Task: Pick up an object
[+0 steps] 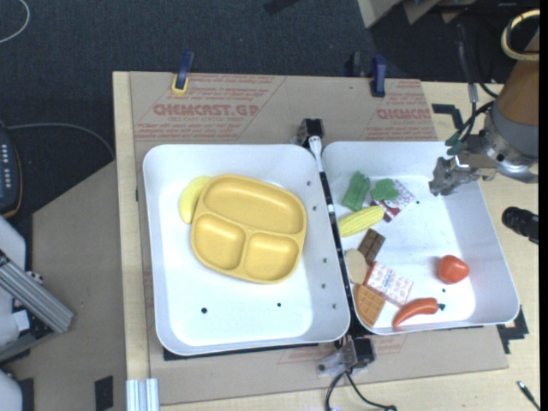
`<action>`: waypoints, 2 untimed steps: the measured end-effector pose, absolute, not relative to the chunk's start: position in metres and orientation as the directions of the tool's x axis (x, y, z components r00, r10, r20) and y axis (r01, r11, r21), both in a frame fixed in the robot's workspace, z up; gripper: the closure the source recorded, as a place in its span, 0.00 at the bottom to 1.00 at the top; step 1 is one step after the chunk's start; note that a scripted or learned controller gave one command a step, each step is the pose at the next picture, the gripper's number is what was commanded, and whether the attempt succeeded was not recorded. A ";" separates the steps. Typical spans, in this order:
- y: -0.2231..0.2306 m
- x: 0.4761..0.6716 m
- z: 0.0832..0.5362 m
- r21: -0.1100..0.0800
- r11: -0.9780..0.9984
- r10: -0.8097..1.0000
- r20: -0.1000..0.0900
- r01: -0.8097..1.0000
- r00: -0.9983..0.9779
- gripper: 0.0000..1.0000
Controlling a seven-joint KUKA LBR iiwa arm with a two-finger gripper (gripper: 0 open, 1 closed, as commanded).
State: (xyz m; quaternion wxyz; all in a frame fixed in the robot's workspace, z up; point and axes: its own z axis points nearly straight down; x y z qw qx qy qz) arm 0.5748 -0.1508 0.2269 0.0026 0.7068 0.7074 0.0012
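Overhead, the arm [514, 114] reaches in from the right, its gripper [447, 176] poised over the right bin's [492, 255] far right part; its grip state cannot be told. Toy foods, including a tomato [452, 269] and corn [360, 221], lie leftward and nearer. A yellow tray [248, 227] fills the left bin [171, 255] on the cardboard-topped bench [214, 101].

Robotics lab: clamped bench [257, 97], cables [360, 392].

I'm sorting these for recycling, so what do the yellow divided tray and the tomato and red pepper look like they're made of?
Yellow divided tray: likely moulded plastic, smooth with a soft sheen and rounded compartment walls. Tomato and red pepper: probably plastic toy food, evenly coloured and slightly glossy; rubber can't be ruled out.
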 end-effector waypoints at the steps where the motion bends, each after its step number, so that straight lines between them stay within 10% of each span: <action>1: -0.090 0.576 0.230 0.000 0.007 1.000 0.003 1.000 -0.007 1.00; 2: -0.036 0.561 0.219 -0.003 0.005 1.000 0.003 1.000 -0.005 1.00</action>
